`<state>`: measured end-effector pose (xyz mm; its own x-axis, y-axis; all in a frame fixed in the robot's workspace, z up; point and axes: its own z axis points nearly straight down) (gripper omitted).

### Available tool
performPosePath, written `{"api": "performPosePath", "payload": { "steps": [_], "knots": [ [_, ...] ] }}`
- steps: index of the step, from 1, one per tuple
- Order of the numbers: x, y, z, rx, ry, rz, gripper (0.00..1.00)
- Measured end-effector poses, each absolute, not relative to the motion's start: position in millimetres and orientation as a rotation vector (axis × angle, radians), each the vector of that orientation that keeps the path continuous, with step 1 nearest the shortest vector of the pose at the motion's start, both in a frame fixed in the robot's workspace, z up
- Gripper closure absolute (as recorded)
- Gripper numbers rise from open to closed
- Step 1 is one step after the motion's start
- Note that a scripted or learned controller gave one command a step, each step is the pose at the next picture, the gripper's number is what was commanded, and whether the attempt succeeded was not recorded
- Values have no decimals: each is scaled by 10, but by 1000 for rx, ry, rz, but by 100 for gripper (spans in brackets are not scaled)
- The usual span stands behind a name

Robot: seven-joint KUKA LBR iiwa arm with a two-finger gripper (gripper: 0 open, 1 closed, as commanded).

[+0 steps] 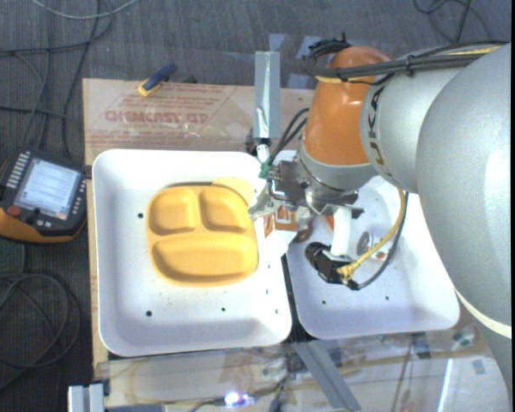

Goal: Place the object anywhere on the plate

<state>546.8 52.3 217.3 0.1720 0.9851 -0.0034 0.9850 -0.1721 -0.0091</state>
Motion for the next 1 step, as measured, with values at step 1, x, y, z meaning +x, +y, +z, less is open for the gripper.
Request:
{"api": "performPosePath", "payload": {
  "steps": [1],
  "knots": [
    [5470, 523, 2176, -2402, -2019, 12, 0]
  ]
}}
